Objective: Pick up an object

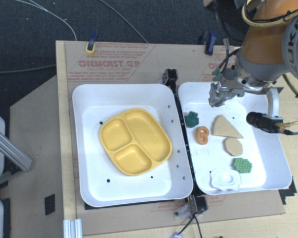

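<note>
My gripper (216,99) hangs over the far part of the right bin (273,182), above the bin floor and apart from every object. Below it lie a small dark green piece (191,118), an orange pretzel-shaped piece (202,135), a tan wedge (225,128), a tan oval piece (233,146), a green bumpy piece (242,165) and a white fried-egg shape (225,179). Nothing shows between the fingers.
The left bin (84,103) holds a yellow divided plate (134,140). A black clamp (170,77) sits at the far end of the wall between the bins. A black cylinder (262,121) on the arm's mount hangs over the right bin's right side.
</note>
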Controlling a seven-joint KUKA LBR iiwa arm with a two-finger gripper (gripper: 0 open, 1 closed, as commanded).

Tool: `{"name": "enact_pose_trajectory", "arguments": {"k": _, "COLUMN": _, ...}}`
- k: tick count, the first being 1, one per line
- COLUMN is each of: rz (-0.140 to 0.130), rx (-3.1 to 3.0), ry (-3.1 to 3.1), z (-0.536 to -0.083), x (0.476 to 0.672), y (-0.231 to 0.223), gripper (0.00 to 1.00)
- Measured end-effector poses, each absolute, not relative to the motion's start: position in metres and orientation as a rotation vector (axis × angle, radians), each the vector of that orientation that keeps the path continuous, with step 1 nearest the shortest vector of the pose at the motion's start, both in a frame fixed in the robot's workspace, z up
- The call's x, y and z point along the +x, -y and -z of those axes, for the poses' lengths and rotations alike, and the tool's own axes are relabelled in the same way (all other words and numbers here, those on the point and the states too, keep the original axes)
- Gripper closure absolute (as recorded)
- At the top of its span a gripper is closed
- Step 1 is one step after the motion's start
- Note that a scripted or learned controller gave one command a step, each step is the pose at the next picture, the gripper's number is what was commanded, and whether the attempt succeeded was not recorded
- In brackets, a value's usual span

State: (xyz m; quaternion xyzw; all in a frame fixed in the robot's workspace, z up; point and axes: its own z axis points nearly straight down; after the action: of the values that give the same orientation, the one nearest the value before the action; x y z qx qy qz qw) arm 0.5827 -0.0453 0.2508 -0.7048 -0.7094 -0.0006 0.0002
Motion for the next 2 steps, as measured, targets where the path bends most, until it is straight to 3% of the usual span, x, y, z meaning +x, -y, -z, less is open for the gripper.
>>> {"name": "enact_pose_trajectory", "arguments": {"k": 1, "rz": 0.001, "rx": -2.215, "ry": 2.228, "z": -0.246, "x": 0.612, "y": 0.0, "gripper": 1.0}}
{"name": "enact_pose_trajectory", "arguments": {"k": 2, "rz": 0.0, "rx": -2.215, "ry": 2.226, "z": -0.236, "x": 0.621, "y": -0.043, "gripper": 1.0}}
